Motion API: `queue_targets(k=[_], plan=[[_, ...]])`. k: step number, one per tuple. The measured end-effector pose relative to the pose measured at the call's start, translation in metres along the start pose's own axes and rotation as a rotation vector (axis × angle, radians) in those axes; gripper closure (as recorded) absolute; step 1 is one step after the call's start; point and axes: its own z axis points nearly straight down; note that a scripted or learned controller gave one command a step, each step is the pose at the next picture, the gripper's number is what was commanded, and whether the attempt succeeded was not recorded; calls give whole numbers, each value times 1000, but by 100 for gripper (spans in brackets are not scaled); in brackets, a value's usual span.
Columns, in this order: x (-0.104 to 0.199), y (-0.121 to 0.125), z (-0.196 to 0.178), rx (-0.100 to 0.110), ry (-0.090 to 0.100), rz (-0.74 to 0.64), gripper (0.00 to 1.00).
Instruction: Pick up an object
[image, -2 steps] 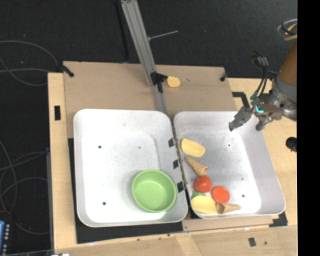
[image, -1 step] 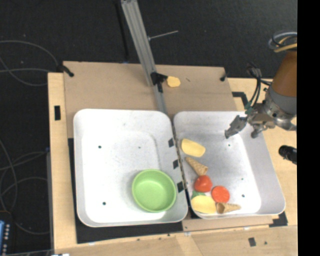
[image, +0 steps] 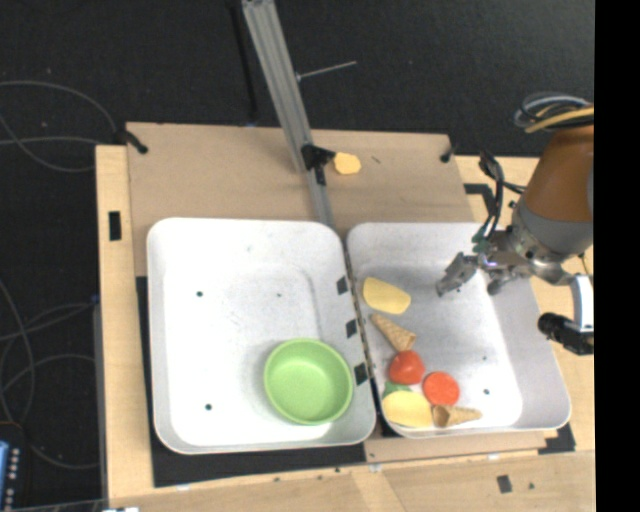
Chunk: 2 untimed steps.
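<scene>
I'm hanging over the right bin (image: 520, 330), reaching in from the right side, my orange band above the wrist and grey body visible at the edge. My gripper (image: 475, 277) sits above the bin's upper right area, over bare white floor. My two fingers (image: 455, 274) are spread apart, one pointing left and down, the other nearer the wrist, and there's nothing between them. Jaws apart, holding nothing.

The pickable things all lie to my left and below me, clustered along the right bin's left side. Nearest is a pale yellow piece (image: 386, 296), close to the divider between the bins. Just under it lies a tan cone (image: 395, 332), pointing up and left. Below that comes a red tomato (image: 405, 368), with a second red-orange round piece (image: 441, 387) just beside it to the right. At the bottom edge rests a yellow lemon-like piece (image: 407, 408), touching another cone (image: 455, 415) lying on its side.

In the left bin (image: 210, 280) there's a green bowl (image: 308, 381), upright, near the lower right corner.

Beyond the bins, on the brown bench (image: 400, 180), a small yellow object (image: 347, 164) sits beside a grey metal pole (image: 285, 90) that slants up out of view.
</scene>
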Motion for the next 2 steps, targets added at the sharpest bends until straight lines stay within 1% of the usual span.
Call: queue_targets(k=[1, 2], plan=[[-2, -3, 43, -1, -1, 1, 0], [-3, -1, 29, -8, 1, 4, 100]])
